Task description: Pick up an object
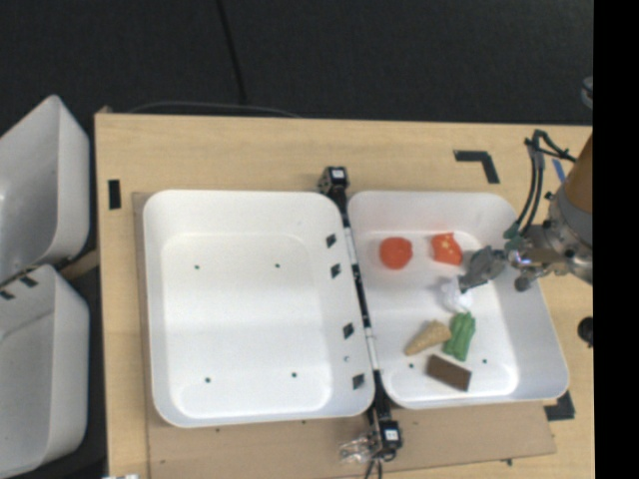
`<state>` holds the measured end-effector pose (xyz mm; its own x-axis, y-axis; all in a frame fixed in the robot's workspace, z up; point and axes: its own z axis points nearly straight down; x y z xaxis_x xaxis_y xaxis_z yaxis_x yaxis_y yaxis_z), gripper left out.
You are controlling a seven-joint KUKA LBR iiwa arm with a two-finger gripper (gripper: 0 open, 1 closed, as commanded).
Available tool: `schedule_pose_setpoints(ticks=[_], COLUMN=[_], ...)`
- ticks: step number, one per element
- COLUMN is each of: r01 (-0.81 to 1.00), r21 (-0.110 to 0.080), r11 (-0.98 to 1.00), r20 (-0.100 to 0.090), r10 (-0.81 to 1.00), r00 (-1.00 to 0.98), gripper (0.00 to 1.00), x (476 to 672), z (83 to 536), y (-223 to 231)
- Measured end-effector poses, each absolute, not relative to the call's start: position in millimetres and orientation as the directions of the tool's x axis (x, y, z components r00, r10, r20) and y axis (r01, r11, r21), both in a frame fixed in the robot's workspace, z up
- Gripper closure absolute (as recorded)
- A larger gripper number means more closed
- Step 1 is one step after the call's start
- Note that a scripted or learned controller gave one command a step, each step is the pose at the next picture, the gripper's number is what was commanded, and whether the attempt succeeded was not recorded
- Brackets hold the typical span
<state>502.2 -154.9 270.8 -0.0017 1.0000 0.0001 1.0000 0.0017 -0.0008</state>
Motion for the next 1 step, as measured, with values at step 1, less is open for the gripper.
schedule_pose_setpoints(ticks=[1], r01=[1.000], r21=[-0.006], r11=[0.000], r20=[-0.001], r10=[1.000], r00=[0.000], gripper=[0.00], x=[518.0], z=[93.0], y=[-149.1])
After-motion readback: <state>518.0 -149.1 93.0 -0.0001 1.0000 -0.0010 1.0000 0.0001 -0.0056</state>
